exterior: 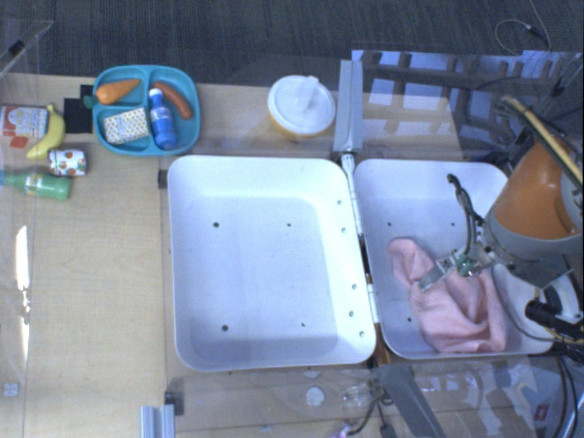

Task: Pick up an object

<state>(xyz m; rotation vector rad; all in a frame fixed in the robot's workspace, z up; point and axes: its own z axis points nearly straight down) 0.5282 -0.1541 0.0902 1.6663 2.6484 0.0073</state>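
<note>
Down in the right bin, the gripper sits low over a pink cloth, its metal fingers pressed into the upper fold of the fabric; a ridge of cloth appears to be pinched between them, bunched up just left of the fingertips. The cloth lies crumpled in the lower half of that bin, spreading from near the bin's middle toward its lower right corner, still resting on the bin floor. The arm comes in from the right, its orange band sitting just above the grey wrist, with dark cables looping beside it. The left bin stands side by side with the right one, the two touching along a shared rim. Beyond the bins, at the far edge of the bench, a white lidded cup rests near the top corner of the left bin. Further left, a blue divided plate holds a toy carrot, a small blue bottle and other play food. Near the bench's left edge lie a banana, a small can and a green bottle on its side, all well apart from the bins.
</note>
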